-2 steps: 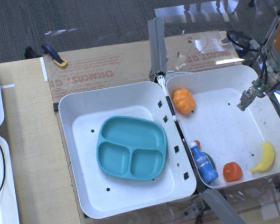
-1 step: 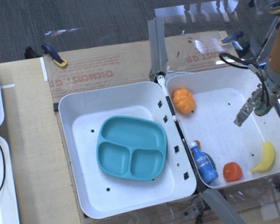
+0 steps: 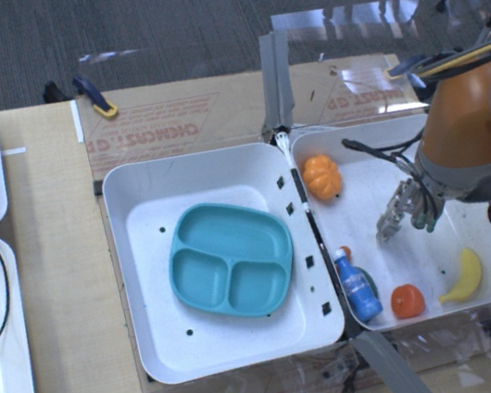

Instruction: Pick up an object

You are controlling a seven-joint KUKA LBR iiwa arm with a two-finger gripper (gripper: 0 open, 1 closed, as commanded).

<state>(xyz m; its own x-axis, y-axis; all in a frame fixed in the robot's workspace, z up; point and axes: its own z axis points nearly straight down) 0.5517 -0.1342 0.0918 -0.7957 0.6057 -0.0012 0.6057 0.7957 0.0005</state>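
The tomato (image 3: 407, 301) lies near the front wall of the right bin (image 3: 382, 171), between a blue bottle (image 3: 357, 288) on one side and a banana (image 3: 462, 276) on the other, and any of these would serve, since the task asks only for an object. A small orange pumpkin (image 3: 322, 176) sits well apart at the back of the same bin, close to the wall shared with the left bin (image 3: 134, 257), which holds a teal divided plate (image 3: 230, 259). Both bins rest on the desk (image 3: 61, 270).

The gripper (image 3: 402, 212) hangs over the bare middle of the right bin, nearer the tomato and banana than the pumpkin; nothing sits between its jaws, and whether they stand apart or together I cannot tell from this angle.

All four look like light toy or plastic pieces, stiff enough to bear a squeeze. The tomato is round and glossy, so it probably rolls or squirts out unless the jaws close across its widest part. The banana is curved and narrow; taking it across the middle of its length seems the safest hold. The bottle lies on its side against the wall, which likely leaves little room for one jaw. The pumpkin's ribbed skin should give more bite, with a grip across its body rather than its top
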